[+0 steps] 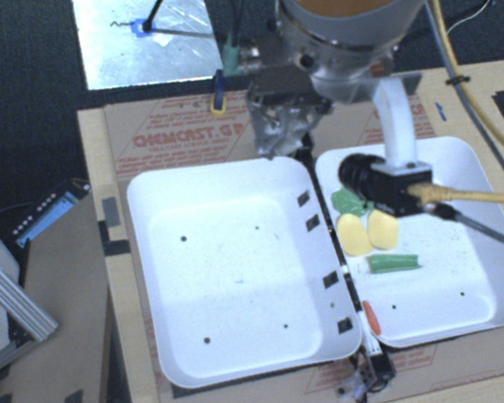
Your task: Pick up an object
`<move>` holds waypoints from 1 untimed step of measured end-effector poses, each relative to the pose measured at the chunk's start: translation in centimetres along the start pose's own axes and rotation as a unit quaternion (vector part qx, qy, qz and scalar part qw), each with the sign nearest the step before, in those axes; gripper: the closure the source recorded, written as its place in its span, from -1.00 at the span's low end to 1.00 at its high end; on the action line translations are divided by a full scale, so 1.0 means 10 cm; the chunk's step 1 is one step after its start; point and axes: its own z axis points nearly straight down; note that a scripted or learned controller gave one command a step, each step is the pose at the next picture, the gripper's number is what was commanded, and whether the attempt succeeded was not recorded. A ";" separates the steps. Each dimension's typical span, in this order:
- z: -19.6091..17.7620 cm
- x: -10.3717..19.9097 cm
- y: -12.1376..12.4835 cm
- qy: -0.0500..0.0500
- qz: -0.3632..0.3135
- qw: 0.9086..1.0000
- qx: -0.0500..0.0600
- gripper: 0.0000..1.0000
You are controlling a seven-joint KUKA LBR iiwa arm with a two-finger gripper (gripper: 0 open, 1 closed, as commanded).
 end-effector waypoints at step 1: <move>0.00 0.21 0.00 0.000 0.000 1.000 0.000 1.00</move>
